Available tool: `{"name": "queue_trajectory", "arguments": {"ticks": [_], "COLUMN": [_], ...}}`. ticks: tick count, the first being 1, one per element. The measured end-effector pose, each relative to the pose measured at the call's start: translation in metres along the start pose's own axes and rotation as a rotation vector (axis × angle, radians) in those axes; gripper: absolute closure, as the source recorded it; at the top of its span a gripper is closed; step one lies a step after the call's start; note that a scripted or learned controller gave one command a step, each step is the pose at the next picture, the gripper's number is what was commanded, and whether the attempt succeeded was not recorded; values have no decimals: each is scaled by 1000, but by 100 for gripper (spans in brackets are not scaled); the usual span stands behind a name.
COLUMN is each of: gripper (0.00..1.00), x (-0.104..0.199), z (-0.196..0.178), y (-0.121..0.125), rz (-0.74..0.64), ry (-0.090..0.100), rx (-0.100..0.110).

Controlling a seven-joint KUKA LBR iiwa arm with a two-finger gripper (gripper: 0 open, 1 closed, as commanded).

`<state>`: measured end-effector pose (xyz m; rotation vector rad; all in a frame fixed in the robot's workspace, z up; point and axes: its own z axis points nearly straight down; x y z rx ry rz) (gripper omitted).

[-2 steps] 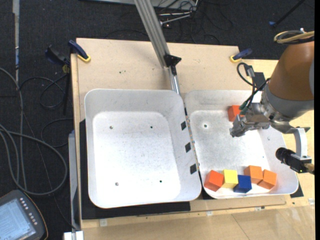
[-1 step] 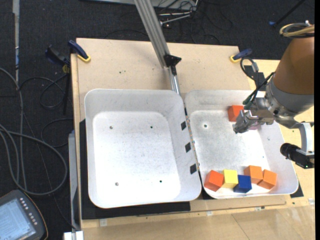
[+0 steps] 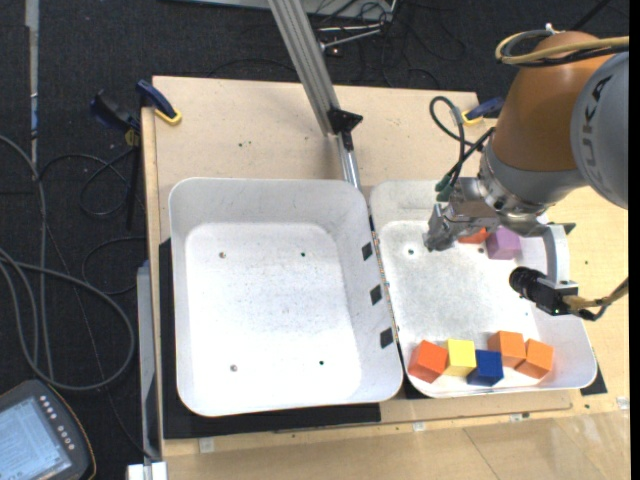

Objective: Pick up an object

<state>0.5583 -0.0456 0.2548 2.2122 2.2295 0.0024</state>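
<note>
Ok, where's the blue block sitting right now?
The blue block lies in the right bin, along its near edge, in a row of blocks just right of the yellow block and in front of an orange block.

My arm (image 3: 560,98) is a bulky rounded body, orange on top and grey beneath, with dark lettering on the grey shell. Black cables (image 3: 455,133) loop beside my wrist. My gripper (image 3: 442,236) is dark grey metal, and a white bracket (image 3: 556,263) carries a small black unit.
</note>
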Motion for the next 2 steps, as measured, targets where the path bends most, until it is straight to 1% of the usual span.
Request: {"name": "queue_trajectory", "arguments": {"ticks": [1,2], "gripper": [100,100], "x": [54,107], "z": [-3,0], "y": [20,51], "rz": [-1,0], "ry": [1,1], "rx": [-1,-1]}}
